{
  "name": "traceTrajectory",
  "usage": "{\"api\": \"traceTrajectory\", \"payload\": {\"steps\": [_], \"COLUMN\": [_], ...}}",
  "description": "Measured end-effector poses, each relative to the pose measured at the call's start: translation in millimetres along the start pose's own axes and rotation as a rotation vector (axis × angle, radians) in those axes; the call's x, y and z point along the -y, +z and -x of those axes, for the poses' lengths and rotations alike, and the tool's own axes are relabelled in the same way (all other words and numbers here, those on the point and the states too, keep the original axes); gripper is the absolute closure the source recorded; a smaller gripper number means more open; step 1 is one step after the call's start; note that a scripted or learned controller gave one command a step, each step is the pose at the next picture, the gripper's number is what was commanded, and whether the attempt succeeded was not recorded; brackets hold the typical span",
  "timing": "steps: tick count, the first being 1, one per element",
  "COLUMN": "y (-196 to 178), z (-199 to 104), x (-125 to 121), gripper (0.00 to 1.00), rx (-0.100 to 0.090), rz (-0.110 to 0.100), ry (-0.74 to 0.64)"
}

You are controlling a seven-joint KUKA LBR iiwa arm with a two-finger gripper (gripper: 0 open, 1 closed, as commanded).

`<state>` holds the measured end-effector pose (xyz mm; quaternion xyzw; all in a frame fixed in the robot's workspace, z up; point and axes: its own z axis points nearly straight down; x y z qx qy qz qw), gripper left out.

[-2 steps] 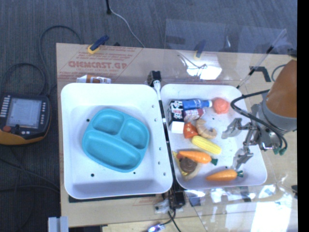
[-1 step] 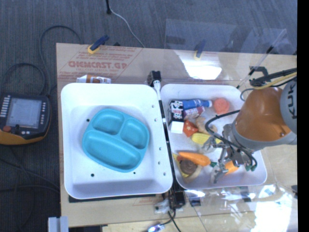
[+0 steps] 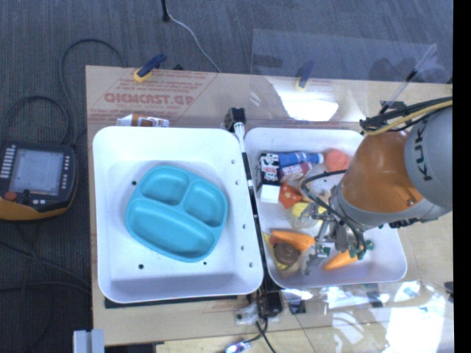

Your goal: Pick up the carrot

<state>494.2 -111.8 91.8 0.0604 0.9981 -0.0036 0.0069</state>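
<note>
A small orange carrot (image 3: 338, 259) with a green top lies near the front edge of the right bin (image 3: 383, 271), tilted. My gripper (image 3: 331, 245) is low in that bin, directly above and touching or nearly touching the carrot's upper side. The wrist and its orange band (image 3: 375, 175) hide much of the tool. Just left of the gripper lies a second elongated orange piece (image 3: 292, 238).
The right bin also holds a blue-and-white bottle (image 3: 293, 159), an orange round item (image 3: 337, 159), red (image 3: 288, 195) and yellow (image 3: 300, 209) pieces and a brown item (image 3: 285, 253). In the left bin (image 3: 110, 219) sits a blue divided plate (image 3: 176, 210). A pendant (image 3: 35, 176) lies at far left.
</note>
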Motion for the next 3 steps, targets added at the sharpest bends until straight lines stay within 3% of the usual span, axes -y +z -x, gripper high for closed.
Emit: {"api": "traceTrajectory", "payload": {"steps": [1,2,3], "y": [0,-12,-93], "z": [-6,-3,-11], "x": [-11,-8,-20], "gripper": [0.0,1.0,1.0], "rx": [0.002,0.011,-0.013], "rz": [0.006,0.003,-0.002], "ry": [0.304,0.306,0.848]}}
